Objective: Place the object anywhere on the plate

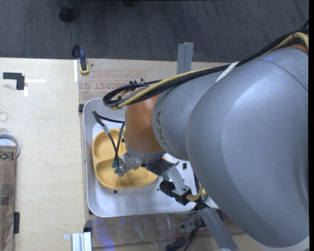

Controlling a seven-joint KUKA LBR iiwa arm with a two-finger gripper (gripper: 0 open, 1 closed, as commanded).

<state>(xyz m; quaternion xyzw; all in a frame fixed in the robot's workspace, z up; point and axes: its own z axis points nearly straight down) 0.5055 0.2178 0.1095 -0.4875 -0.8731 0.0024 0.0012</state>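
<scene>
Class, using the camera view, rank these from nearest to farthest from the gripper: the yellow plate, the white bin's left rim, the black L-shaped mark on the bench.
1. Yellow plate, directly beneath the gripper.
2. White bin's left rim, just left of the plate.
3. Black L-shaped mark, far upper left.

A dark grey carpet floor runs along the top, at twelve o'clock. A black chair wheel, maybe, sits at eleven o'clock. Below lies a pale wooden bench top, with brown cardboard toward the middle.
</scene>
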